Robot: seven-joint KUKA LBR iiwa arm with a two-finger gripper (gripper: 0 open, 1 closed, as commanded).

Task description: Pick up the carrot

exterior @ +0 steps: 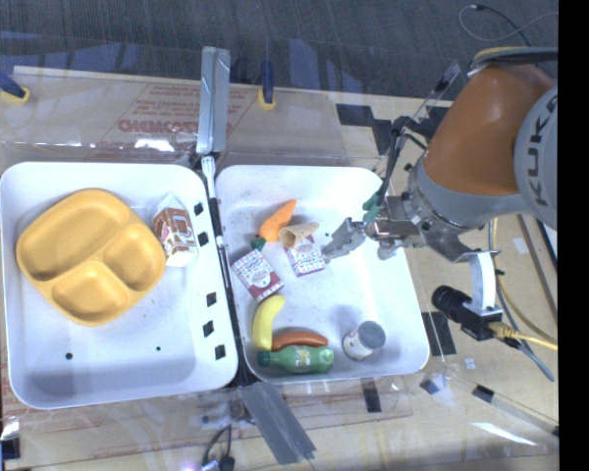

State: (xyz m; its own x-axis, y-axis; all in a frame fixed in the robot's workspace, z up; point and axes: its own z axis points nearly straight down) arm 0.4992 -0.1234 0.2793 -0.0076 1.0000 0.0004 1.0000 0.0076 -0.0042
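Dark grey carpet [128, 8] behind pale bench [69, 106]

A robotics lab, seen from my remote station: the grey-and-orange KUKA arm [481, 126] I run reaches over a bench [471, 405] covered in clear sheeting, where two shallow white bins, the left bin [20, 361] and the right bin [398, 292], sit side by side. Black tape marks [214, 300] dot their shared rim, clamps [10, 88] grip the bench edge, and grey carpet [128, 8] lies beyond.

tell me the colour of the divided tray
The divided tray is yellow, shown best in the camera view.
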